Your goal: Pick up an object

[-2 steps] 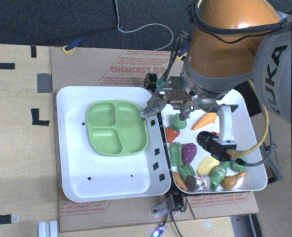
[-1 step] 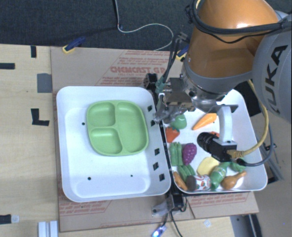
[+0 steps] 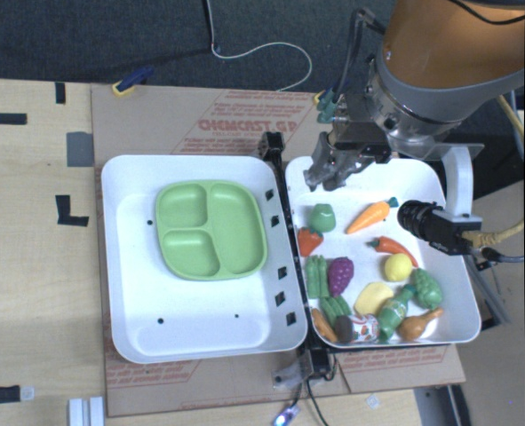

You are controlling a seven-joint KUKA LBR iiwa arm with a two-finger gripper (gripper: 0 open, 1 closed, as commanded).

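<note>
**Claw hanging over the far left corner of the right bin**

From my screen, the gripper (image 3: 327, 177) hangs above the right bin (image 3: 426, 177), near its far left corner, close to the divider between the two bins. I cannot tell how far its fingers are spread; the dark metal blurs together from this angle, and I see nothing between them.

Just below the claw, toward the near edge, lies a small green pepper (image 3: 322, 216), and beside it an orange carrot (image 3: 369, 216) pointing toward the bin's far right corner. Along the left wall sit a red-orange piece (image 3: 309, 240) and a green bean pod (image 3: 317, 276), with purple grapes (image 3: 340, 274) just beside it. Toward the right wall I see a red chili (image 3: 393, 247) and a yellow lemon (image 3: 398, 267). More toy food crowds the near edge, including broccoli (image 3: 425, 287) and a brown pear (image 3: 415, 326).

The left bin (image 3: 129, 264) carries a green divided plate (image 3: 211, 229) around its middle.
</note>
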